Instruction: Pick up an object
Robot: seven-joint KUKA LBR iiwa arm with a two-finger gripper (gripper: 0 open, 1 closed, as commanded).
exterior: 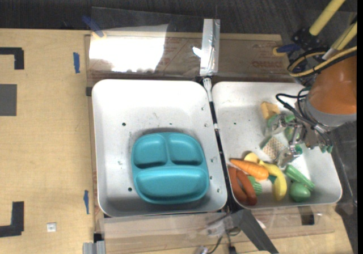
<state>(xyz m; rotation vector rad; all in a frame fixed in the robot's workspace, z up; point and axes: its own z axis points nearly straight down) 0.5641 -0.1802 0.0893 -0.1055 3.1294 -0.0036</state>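
The end effector [290,140] hangs low inside the right bin [238,100], over the upper part of a heap of toy food; whether it is open, closed or gripping something I cannot tell, since wires and green parts clutter it. The heap crowds the bin's near corner: a carrot [252,168], a banana [276,180], a sausage [243,186], a green pepper [300,189], with a yellowish piece [270,109] set apart further up. Any of these could be the target, and packing them tight probably makes a clean grasp harder. The left bin [113,105] holds a blue divided plate [169,166], lying flat near its middle, seemingly a drop-off spot on the counter [45,134]
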